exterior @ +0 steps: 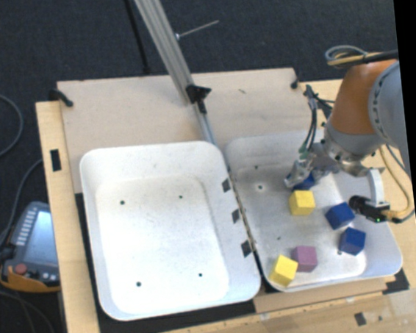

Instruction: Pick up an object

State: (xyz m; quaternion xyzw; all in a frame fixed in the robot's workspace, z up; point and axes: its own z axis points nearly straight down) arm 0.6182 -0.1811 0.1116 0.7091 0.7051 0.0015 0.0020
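Observation:
The right bin (266, 156) holds several small blocks. A yellow block (302, 202) lies near its middle, with two blue blocks (339, 215) (352, 241) to the right of it. A purple block (304, 257) and a second yellow block (284, 269) sit by the front rim. My gripper (301, 175) is low in this bin, just above the middle yellow block. A small blue piece (307, 182) shows right at its tip; whether it is gripped or just lying beneath is unclear.
The left bin (162, 226) sits beside the right one, with a raised divider (236, 211) between them. A slanted metal rail (170, 48) runs from the top down to the bins' back edge. Cables (374, 204) hang off the wrist at the right.

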